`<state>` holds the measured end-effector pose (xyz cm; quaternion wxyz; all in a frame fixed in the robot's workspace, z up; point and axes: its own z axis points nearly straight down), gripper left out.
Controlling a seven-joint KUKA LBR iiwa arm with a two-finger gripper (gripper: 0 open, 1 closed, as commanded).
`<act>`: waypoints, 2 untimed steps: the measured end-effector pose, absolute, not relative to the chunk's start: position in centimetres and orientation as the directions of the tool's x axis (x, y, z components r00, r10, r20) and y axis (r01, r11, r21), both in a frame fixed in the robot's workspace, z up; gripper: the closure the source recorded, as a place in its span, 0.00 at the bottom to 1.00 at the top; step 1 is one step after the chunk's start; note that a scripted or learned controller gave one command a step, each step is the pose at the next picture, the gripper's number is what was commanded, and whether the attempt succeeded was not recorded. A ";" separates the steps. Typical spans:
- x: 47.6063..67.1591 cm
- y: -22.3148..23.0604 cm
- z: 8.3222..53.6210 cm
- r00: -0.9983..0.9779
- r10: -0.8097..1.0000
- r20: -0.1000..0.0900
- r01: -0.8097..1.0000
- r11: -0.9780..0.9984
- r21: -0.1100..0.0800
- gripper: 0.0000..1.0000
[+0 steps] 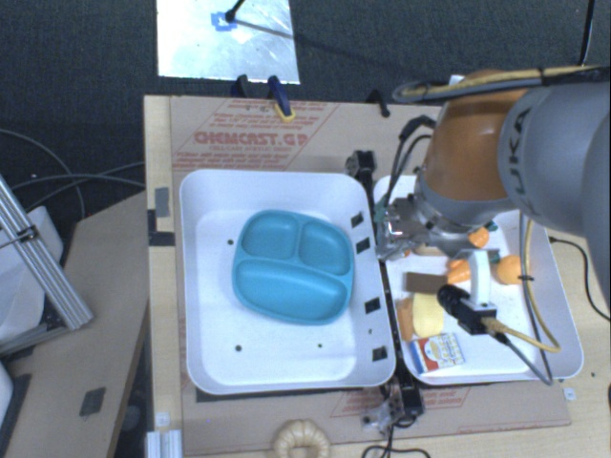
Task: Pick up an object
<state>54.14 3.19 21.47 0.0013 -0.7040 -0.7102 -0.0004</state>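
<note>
Arm (pixel 477 151) hangs low over the right bin (pixel 563 351), above the small toys (pixel 468 270); tool's grip state, cannot tell. Blue plate (pixel 291 263) sits in the left bin (pixel 205 256).

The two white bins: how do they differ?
The left bin holds one blue divided tray; the right bin holds several small things, orange, yellow and brown among them. The left bin lies in open view; the arm hangs over the right bin. Both are shallow and white.

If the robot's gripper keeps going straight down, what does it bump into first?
Probably the small items in the right bin, perhaps the orange piece. The arm hides the exact spot, so depth is unclear.
</note>
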 end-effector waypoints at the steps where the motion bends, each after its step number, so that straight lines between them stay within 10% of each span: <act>1: 54.9 3.5 22.6 -0.006 1.000 0.001 1.000 0.006 0.002 1.00; 2: 55.1 2.4 21.7 0.000 1.000 0.000 1.000 0.000 0.000 1.00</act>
